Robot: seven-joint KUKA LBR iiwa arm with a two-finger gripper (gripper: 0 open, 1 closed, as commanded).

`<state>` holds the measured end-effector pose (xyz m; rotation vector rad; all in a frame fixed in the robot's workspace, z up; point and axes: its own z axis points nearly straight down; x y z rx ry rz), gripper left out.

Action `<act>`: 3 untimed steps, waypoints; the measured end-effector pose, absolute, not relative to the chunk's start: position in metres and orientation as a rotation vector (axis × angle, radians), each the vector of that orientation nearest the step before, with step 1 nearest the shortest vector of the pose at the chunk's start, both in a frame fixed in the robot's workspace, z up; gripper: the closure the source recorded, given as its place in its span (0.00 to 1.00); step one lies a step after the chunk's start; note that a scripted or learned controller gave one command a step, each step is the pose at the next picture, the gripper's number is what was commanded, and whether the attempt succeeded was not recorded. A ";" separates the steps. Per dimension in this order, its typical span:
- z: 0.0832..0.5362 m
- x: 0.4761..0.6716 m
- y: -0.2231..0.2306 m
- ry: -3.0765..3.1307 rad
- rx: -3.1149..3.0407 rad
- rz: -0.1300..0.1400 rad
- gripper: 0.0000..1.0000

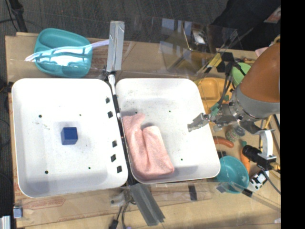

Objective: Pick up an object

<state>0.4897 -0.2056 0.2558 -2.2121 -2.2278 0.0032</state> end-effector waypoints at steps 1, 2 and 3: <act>0.151 0.518 -0.103 -1.967 -2.445 0.005 0.00; 0.091 0.553 -0.104 -2.081 -2.350 0.003 0.00; 0.101 0.553 -0.104 -2.085 -2.345 0.003 1.00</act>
